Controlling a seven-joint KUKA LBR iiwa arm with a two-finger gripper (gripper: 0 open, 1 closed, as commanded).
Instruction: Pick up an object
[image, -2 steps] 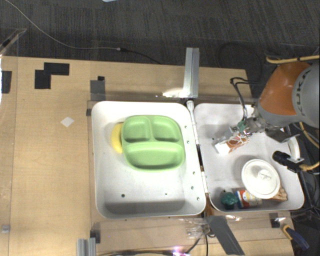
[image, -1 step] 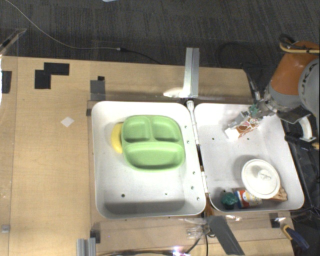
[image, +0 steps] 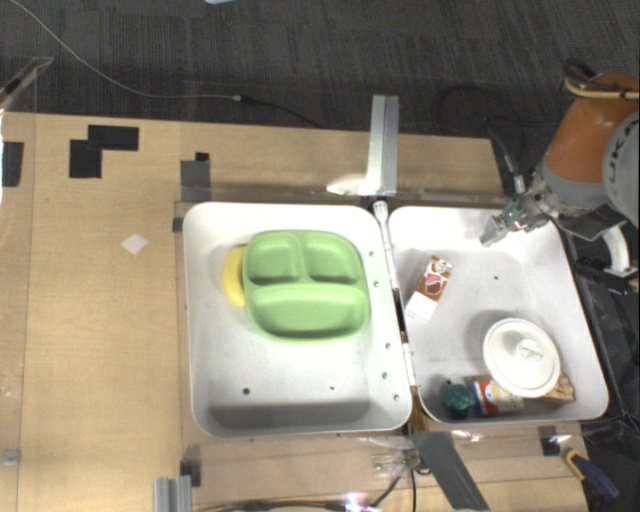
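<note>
Bench item: right bin (image: 585, 300) is carrying a small carton (image: 435, 277) near its centre. You are watching the gripper (image: 497, 228) hovering at its far edge, grip unreadable; it is risking a wall strike.

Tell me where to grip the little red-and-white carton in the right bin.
Grip the red-and-white carton across its narrow sides, coming straight down from above. It seems to lie flat on the right bin floor with open floor around it, so the hand should fit.

Matt green plastic tray (image: 303, 284), glossy white bins (image: 290, 400), wooden bench (image: 90, 330).
</note>
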